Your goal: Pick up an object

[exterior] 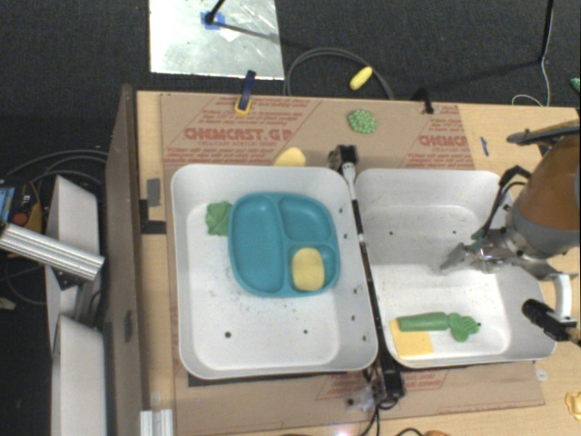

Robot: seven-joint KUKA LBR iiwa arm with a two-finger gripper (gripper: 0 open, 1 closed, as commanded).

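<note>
In the right bin (pixel 427 198), a long green toy vegetable (pixel 436 322) lies near the front edge, with a flat yellow square (pixel 414 341) just in front of it. My gripper (pixel 458 258) hangs over the right half of this bin, above and slightly right of the green vegetable, and apart from it. Nothing shows in the gripper. The left bin (pixel 209 334) holds a blue divided plate (pixel 259 243) with a yellow lump (pixel 308 269) in its front right compartment. A green leafy piece (pixel 218 217) lies beside the plate's left rim.
Behind the bins on the cardboard lie a yellow piece (pixel 290 158) and a green round piece (pixel 362 121). Another yellow item (pixel 361 78) sits further back on the floor. A black divider rail (pixel 359 243) runs between the bins. The arm's wrist (pixel 549 207) fills the right side.
</note>
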